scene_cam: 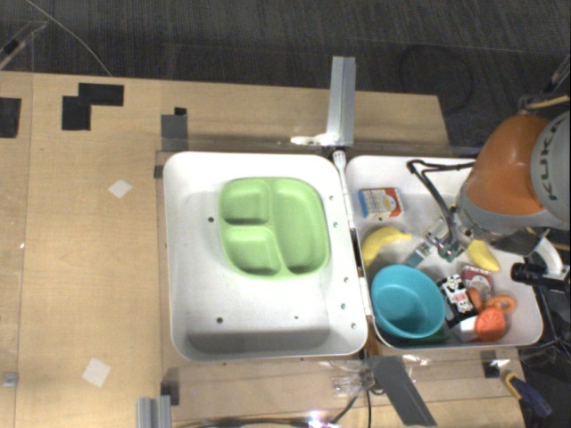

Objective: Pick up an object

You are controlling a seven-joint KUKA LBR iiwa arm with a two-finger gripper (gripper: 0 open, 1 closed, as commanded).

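Note:
The right bin (393, 164) holds several objects: a small white carton (379, 204) at the back, a yellow banana (384, 242), a blue bowl (407, 301) at the front, a second yellow piece (484, 255), a black-and-white item (458, 294) and an orange toy (492, 319). My gripper (444, 242) hangs low inside this bin, between the two yellow pieces and just behind the bowl. A small blue item (419, 257) lies right beside it. The arm's orange band (508, 172) hides part of the bin's right side.
In the left bin (192, 328) lies a green divided plate (272, 226). A metal post (342, 101) stands at the back between the two bins. Black cables (433, 181) run from the arm over the right bin's back.

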